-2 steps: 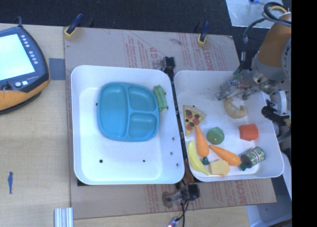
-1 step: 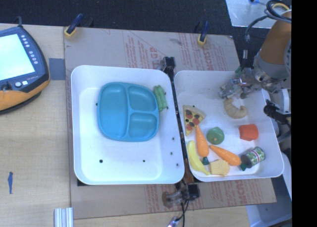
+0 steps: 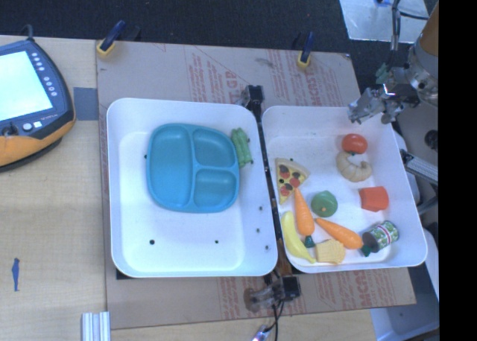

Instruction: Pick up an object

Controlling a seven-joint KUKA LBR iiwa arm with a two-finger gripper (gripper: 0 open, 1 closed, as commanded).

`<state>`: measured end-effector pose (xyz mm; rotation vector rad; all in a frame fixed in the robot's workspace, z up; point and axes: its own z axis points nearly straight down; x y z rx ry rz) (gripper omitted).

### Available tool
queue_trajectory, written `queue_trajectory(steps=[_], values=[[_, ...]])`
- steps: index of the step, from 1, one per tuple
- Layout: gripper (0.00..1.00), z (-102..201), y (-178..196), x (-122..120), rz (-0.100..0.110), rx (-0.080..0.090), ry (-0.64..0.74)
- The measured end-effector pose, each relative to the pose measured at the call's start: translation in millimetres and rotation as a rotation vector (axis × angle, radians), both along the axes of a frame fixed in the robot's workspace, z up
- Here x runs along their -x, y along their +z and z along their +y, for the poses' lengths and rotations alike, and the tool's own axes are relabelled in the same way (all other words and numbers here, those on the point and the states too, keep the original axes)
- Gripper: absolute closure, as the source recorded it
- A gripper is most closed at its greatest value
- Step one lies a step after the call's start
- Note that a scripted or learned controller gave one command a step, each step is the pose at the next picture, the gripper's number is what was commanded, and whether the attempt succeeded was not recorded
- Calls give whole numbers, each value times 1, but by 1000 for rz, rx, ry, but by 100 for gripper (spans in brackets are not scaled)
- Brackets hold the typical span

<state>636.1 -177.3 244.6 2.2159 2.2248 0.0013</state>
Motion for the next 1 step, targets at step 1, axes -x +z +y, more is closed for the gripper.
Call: queue_trajectory(steps=[1], values=[[0,0,-2,1,4,-1,-1]])
